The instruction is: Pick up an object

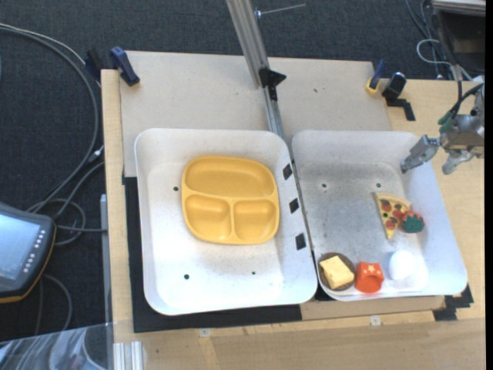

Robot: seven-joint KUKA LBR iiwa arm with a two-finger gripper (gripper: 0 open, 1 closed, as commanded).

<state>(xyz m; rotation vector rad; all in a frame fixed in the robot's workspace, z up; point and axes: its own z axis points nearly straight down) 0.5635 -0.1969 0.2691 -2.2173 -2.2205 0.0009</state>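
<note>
My gripper (433, 159) hangs at the right edge of the view, over the far right rim of the right bin (339, 168). Its two fingers are spread apart with nothing between them. In the right bin lie a pizza slice (391, 212), a small green piece (415, 223), a white ball (404, 267), a red block (370, 277) and a yellow cheese wedge (336, 271). These all sit toward the near right part of the bin, below the gripper.
The left bin (158, 206) holds a yellow divided plate (229, 200). A metal pole (246, 29) slants up from between the bins. Clamps sit at the bench's far corners, and cables trail on the floor at left.
</note>
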